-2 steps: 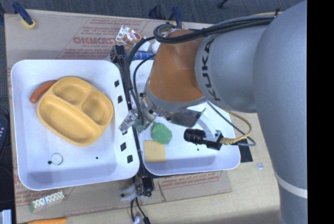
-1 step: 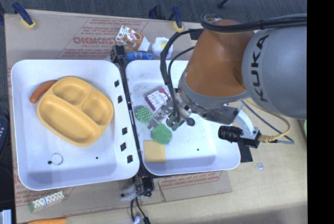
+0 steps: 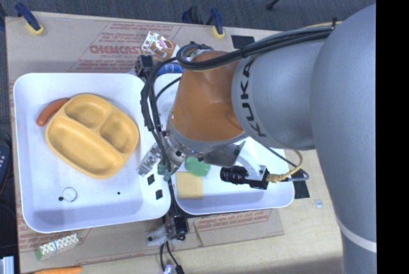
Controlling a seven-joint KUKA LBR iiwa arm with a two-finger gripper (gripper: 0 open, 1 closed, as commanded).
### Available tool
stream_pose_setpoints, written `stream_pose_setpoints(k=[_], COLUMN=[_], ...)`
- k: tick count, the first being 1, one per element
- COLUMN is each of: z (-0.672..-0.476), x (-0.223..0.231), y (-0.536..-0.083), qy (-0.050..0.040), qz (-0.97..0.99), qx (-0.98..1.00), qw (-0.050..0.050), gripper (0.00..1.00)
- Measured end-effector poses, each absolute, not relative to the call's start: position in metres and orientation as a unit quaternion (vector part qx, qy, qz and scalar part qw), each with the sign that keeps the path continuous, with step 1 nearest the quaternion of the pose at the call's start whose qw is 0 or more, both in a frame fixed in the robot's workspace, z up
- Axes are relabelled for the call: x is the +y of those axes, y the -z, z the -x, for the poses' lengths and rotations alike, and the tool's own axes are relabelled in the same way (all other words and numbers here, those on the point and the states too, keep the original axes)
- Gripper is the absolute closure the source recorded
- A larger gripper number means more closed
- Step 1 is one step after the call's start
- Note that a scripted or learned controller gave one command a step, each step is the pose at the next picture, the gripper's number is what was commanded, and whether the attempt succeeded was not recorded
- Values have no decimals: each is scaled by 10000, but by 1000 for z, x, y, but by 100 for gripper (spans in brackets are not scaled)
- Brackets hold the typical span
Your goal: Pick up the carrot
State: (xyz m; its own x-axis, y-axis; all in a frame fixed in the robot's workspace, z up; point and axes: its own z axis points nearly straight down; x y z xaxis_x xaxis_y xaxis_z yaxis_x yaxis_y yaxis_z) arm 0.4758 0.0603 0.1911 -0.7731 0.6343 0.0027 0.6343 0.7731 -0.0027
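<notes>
Camera view, left to right: left bin [image 3: 29, 202] holds the carrot [image 3: 50, 111], an orange stub lying in the upper left part of the bin, tucked against the upper-left edge of a yellow divided plate [image 3: 92, 133]. The carrot's long axis runs on a slant, lower-left end to upper-right end, with the upper end touching or just under the plate's rim; which of the two I cannot tell. A small clear ring [image 3: 69, 194] sits on the bin floor toward the lower left, well apart from the carrot. Moving right, the gripper [image 3: 156, 164] hangs over the shared wall between the two bins, at the centre of the frame, below the orange band [image 3: 204, 100] of the arm. How far the claw is spread cannot be made out under the wrist and cables, and nothing is seen in it. Right bin [image 3: 281, 199] holds a pale yellow block [image 3: 190, 186] and a small green piece [image 3: 198, 167] just beside the claw. Judgement: the carrot lies to the left and a little up-frame of the claw, with the whole plate between them, so the coming move is a traverse leftward over the plate, then a descent with the claw set across the carrot's slanted axis. The plate rim crowds one side.
</notes>
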Motion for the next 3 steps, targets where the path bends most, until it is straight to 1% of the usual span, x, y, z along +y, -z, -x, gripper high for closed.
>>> stream_pose_setpoints(k=[1,2,3], z=[-477,-476,-477], x=[14,55,0], y=[-325,-210,-286], qy=[-1,-9,-3], qz=[3142,3550,3873], qx=[-9494,-9349,-9220], qw=[-12,20,-3], gripper=[100,100,100])
